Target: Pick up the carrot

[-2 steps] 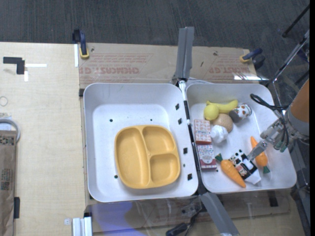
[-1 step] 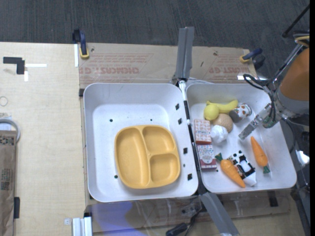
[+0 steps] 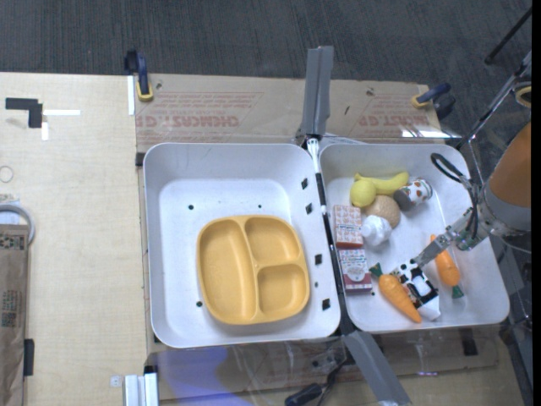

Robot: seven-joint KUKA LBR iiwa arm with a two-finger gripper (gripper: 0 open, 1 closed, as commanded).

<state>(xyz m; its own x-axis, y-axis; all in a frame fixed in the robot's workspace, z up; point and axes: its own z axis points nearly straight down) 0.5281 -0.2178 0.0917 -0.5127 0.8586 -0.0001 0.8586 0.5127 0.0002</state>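
Dark grey carpeted floor [image 3: 211, 19] beyond the bench, pale wood benchtop [image 3: 68, 227], printed brown cardboard sheet [image 3: 228, 108] clamped under two white bins [image 3: 165, 184]

Grey arm [image 3: 499, 218] with a rounded orange band [image 3: 517, 172], thin black cables, slim metallic claw [image 3: 446, 242].

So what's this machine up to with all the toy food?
A grey robot arm reaches in from the right, its gripper low over the right white bin, beside a small orange toy carrot. Another orange carrot lies nearby. The left white bin holds a yellow divided plate. Nothing is visibly gripped.
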